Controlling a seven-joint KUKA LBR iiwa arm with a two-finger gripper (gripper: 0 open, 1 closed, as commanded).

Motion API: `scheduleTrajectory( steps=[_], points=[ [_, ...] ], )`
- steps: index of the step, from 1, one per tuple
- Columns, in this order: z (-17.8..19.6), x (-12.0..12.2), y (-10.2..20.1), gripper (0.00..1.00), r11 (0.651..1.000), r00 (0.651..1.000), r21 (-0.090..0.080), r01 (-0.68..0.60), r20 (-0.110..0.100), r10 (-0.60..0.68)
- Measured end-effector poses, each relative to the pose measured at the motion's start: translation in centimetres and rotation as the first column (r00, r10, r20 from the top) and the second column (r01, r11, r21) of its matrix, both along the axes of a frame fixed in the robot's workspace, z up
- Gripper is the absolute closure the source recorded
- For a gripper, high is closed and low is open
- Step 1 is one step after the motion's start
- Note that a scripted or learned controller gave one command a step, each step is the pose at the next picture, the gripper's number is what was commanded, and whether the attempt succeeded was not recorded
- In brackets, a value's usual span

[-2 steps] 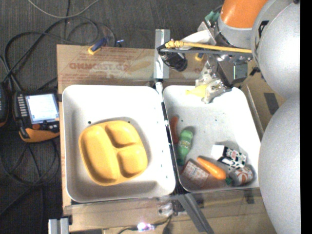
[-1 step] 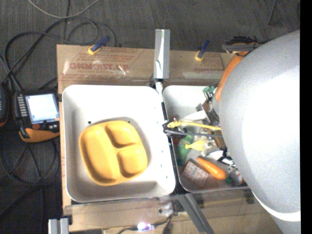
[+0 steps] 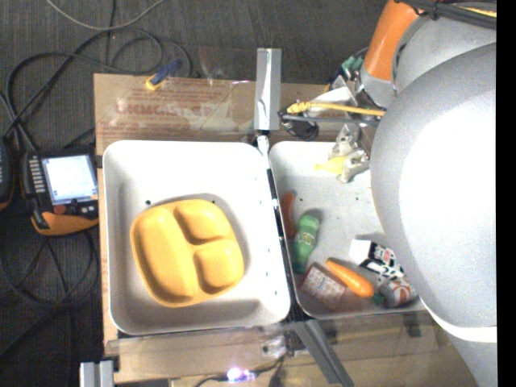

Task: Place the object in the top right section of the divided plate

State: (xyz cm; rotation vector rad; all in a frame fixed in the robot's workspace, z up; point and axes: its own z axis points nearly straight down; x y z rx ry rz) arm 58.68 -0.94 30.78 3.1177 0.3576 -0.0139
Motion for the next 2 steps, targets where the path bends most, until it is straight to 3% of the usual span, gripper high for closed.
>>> scheduleTrajectory(
  steps=[1,2],
  points=[
    [-8.7,-8.5,-6.0,1.0,1.0,1.0,0.002,0.029,-0.004,-0.029],
    [-3.8,-10.4,-13.9,1.0,1.0,1.0,0.003,0.029,0.0,-0.029]
  ],
)
